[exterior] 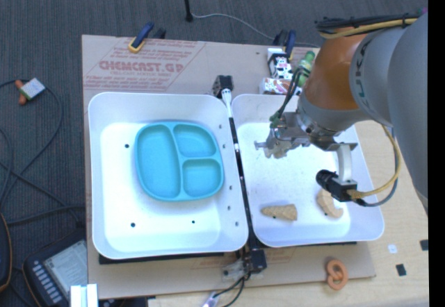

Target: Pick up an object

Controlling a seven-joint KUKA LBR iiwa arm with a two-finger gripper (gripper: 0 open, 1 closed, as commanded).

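Observation:
Two tan, bread-like pieces lie near the front of the right bin (pixel 299 180): one (pixel 279 212) at the front middle, the other (pixel 329 203), curved, toward the front right. My gripper (pixel 279 145) hangs over the upper left part of this bin, well behind both pieces and apart from them. I see nothing in it. The grey arm with its orange band (pixel 334 80) covers the bin's back right part.
The left bin (pixel 118 219) holds a light blue divided plate (pixel 179 160). A small orange ring-shaped item (pixel 336 273) lies on the cardboard in front of the right bin. A black cable part (pixel 334 184) hangs near the curved piece. Clamps and small boxes sit behind the bins.

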